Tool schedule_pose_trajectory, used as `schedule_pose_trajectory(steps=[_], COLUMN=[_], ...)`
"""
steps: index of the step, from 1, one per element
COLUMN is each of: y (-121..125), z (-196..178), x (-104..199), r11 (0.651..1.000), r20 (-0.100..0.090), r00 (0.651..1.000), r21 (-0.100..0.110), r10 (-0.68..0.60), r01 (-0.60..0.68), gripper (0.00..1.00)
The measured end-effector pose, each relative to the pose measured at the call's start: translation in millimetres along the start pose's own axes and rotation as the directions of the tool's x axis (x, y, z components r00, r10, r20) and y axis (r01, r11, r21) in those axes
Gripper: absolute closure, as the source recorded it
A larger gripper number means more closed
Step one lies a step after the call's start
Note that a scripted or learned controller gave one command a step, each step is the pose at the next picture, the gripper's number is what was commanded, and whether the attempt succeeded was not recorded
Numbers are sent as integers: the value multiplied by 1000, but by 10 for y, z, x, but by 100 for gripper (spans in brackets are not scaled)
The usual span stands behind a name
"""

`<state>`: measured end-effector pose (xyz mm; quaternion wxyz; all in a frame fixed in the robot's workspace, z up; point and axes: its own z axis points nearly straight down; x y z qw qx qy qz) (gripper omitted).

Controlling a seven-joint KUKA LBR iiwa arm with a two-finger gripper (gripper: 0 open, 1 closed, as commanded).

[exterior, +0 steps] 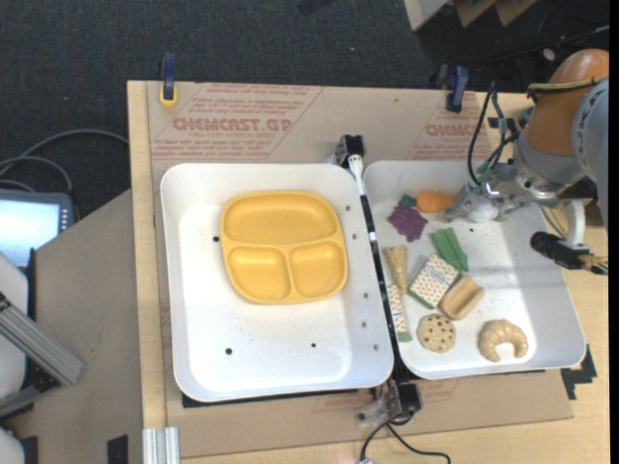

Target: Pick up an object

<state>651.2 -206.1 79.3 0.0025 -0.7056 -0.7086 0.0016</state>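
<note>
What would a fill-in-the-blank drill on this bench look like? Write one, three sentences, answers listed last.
1. The yellow divided plate lies in the ____ bin of this view.
2. The croissant sits directly to the right of the ____.
3. The end effector hangs over the far end of the right bin, close to the ____ piece of toy food.

Missing words: left; cookie; orange
</note>
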Motion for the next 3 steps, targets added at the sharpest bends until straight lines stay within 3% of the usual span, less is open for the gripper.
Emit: schedule_pose_trajectory(steps=[1, 2, 3], y=[89, 104, -442], z=[-37, -131, -1083], x=[787, 803, 1307], r11=[1000, 1000, 1000], r20=[18, 4, -2], r00=[1000, 1000, 1000], r21=[26, 16, -2], r10=[-2, 8, 2], r01=[1, -8, -2], gripper=[0, 100, 100])
